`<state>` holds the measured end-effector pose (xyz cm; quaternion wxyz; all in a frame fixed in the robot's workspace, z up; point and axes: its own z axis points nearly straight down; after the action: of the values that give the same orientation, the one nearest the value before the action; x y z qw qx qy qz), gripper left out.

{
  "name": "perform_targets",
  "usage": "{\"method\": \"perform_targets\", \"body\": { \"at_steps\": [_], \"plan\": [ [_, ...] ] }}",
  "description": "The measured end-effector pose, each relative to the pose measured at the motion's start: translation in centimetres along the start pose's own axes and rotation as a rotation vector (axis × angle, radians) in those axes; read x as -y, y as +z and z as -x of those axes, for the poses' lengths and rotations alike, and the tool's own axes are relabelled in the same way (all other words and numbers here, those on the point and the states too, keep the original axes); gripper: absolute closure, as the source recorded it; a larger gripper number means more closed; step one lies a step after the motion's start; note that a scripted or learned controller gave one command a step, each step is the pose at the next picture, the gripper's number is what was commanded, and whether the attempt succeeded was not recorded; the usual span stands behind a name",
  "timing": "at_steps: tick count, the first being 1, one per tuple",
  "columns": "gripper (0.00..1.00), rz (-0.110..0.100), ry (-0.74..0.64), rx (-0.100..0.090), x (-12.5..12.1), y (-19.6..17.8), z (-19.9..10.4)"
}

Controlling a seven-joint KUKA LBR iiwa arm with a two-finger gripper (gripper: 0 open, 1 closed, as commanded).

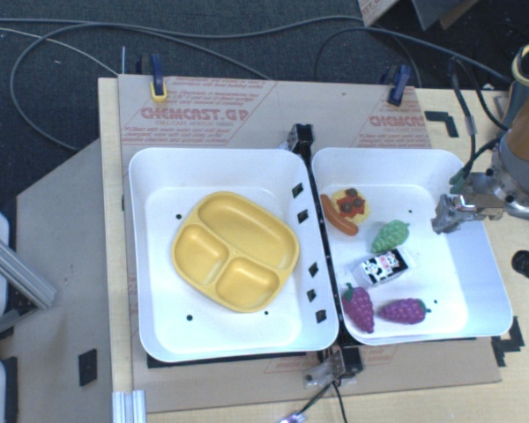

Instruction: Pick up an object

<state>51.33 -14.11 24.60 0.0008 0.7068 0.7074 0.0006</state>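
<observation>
The right bin (476, 271) holds several toy foods. A hot dog and pizza piece (346, 210) lies near its left wall. A green leafy piece (391, 235) sits right of it, with a black-and-white carton (385, 267) just below. Two purple grape bunches (359, 309) (404, 311) lie along the front. My gripper (447, 218) hangs over the right part of this bin, to the right of the green piece, with nothing seen between its fingers.
The left bin (150, 236) holds a yellow divided plate (235, 250). A black divider (310, 227) runs between the bins. Blue clamps (159, 79) (397, 85) sit at the board's far edge. Cables cross the dark floor behind.
</observation>
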Motion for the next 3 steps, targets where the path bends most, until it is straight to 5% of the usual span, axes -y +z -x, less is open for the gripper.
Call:
{"method": "perform_targets", "body": {
  "at_steps": [3],
  "plan": [
    [1.00,0.001,-0.005,-0.002,-7.3,0.4,-13.9]
  ]
}}
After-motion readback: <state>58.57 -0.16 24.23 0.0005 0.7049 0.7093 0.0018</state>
